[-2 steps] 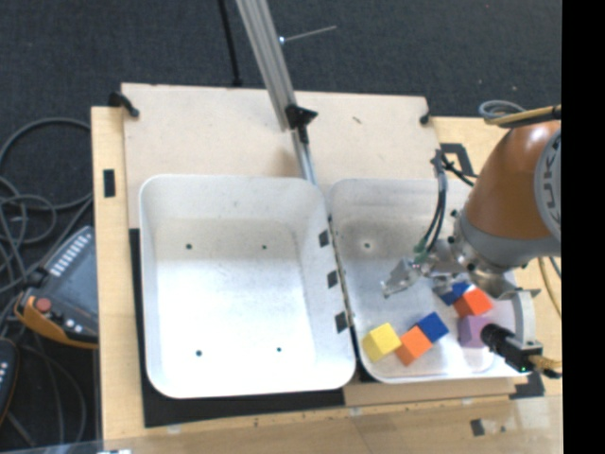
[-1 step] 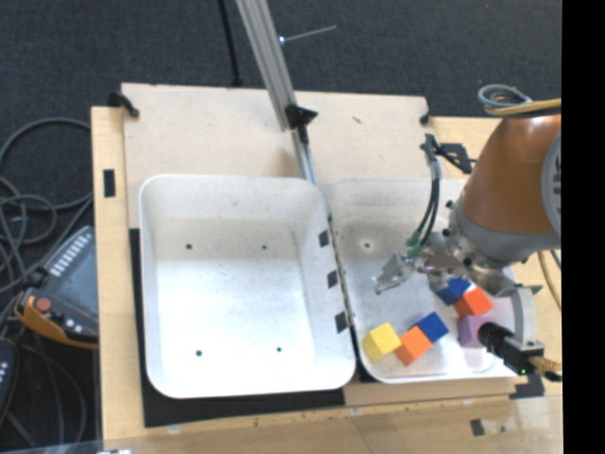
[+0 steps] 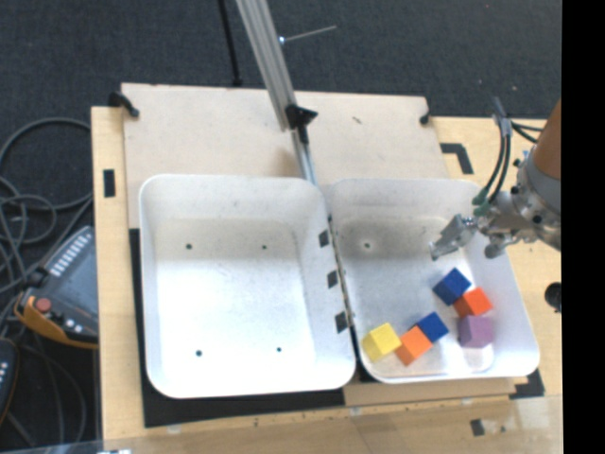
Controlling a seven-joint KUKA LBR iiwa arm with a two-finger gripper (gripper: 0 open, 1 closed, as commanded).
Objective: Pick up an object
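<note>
**Gripper over the right bin, nothing picked yet**

From the overhead camera, the arm comes in at the right edge, and its gripper (image 3: 470, 235) hangs over the upper part of the right bin (image 3: 397, 206). The two metal fingers (image 3: 446, 242) stand apart, spread open, with only white bin floor between them. No block is held, so I judge the pick has not happened: the whole grasp is left to do, from coming down on a block to closing and lifting it.

The things to choose from lie in the lower right corner of that bin, below the gripper and a little apart from it. A blue cube (image 3: 452, 285) sits nearest the fingers, with an orange-red cube (image 3: 475, 302) touching it. Just beneath those is a purple block (image 3: 475, 330). To the left runs a short row: a second blue cube (image 3: 433, 325), an orange cube (image 3: 413, 344) and a yellow cube (image 3: 381, 340), each against its neighbour. They look like small painted or foam blocks, matte, with sharp flat faces. Packed this closely, they may leave the fingers little room to slip down around just one.

The left bin (image 3: 161, 253) is a shallow white tray with rounded corners and a speckled, scuffed floor. Both bins rest on a pale wooden bench (image 3: 208, 121), and a slim aluminium rail (image 3: 260, 36) slants down to where the bins meet.
</note>
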